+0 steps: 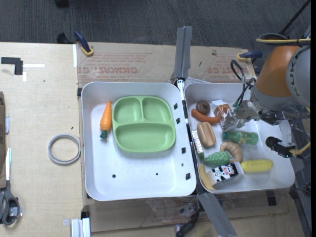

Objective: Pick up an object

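Left bin point(94, 147): you've got a toy carrot point(105, 118) lying just beside the green divided plate point(144, 123). Right bin point(284, 177): chocolate donut point(203, 106), hot dog point(205, 134), croissant point(233, 149), corn cob point(256, 166), all crowded together. Your gripper point(232, 120) sits low over the orange-and-white packet point(221, 110), near the green bottle point(242, 137). Whether it's spread or pinching anything, can't tell from this angle.

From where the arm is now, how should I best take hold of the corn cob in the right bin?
Grip the corn cob across its middle, coming straight down from above. It lies flat, lengthwise left to right near the front wall of the right bin, with bare floor to its right; the patterned box crowds its left end.
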`<state>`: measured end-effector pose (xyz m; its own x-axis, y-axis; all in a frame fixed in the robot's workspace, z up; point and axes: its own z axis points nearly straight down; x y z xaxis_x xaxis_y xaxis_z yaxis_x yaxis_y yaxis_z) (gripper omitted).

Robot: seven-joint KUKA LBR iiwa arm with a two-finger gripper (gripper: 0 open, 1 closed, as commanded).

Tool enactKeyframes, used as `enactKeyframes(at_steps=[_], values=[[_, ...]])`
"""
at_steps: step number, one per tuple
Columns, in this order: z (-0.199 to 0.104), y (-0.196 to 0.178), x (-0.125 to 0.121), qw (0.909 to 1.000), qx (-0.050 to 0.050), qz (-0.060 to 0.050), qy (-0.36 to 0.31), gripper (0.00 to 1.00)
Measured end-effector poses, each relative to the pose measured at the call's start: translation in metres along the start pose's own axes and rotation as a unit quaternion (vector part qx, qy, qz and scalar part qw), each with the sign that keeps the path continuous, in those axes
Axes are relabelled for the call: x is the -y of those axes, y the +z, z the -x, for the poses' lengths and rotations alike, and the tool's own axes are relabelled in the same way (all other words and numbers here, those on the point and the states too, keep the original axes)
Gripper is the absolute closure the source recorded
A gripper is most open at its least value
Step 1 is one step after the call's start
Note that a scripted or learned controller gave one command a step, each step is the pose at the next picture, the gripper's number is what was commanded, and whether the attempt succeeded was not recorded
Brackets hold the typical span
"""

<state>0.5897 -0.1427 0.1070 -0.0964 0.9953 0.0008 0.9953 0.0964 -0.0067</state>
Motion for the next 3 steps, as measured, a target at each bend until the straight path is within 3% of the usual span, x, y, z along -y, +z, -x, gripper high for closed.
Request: enactKeyframes(at_steps=[1, 2, 3], values=[[-0.029, -0.021, -0.047, 0.9999, 0.0, 0.001, -0.014, 1.0], [-0.073, -0.084, -0.076, 0.9988, 0.001, 0.002, -0.049, 1.0], [-0.127, -0.103, -0.067, 1.0, 0.001, 0.001, 0.006, 1.0]])
